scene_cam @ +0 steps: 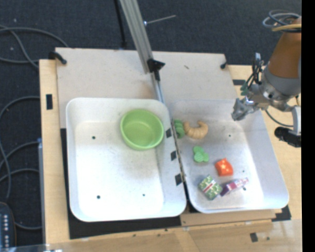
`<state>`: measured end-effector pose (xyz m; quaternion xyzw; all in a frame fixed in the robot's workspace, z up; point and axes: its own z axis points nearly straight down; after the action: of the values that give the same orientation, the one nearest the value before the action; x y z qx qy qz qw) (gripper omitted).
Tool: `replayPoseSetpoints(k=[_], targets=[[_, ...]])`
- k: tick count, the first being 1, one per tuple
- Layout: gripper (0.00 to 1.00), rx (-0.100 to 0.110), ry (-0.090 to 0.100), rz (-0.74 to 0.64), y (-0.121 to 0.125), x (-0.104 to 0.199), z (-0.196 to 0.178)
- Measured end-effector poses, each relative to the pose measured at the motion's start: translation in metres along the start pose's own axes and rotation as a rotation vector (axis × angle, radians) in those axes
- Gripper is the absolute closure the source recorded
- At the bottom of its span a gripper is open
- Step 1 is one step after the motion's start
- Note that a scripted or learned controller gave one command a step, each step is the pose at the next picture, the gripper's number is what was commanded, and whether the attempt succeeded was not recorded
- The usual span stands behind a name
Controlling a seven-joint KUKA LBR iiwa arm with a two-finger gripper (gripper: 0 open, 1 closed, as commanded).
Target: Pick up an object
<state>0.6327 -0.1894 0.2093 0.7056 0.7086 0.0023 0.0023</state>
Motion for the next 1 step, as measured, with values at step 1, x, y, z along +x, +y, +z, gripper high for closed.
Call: replayPoseSetpoints(k=[1], targets=[[1.0,-0.002,-0.001,-0.001,0.002,-0.0007,-0.0548]])
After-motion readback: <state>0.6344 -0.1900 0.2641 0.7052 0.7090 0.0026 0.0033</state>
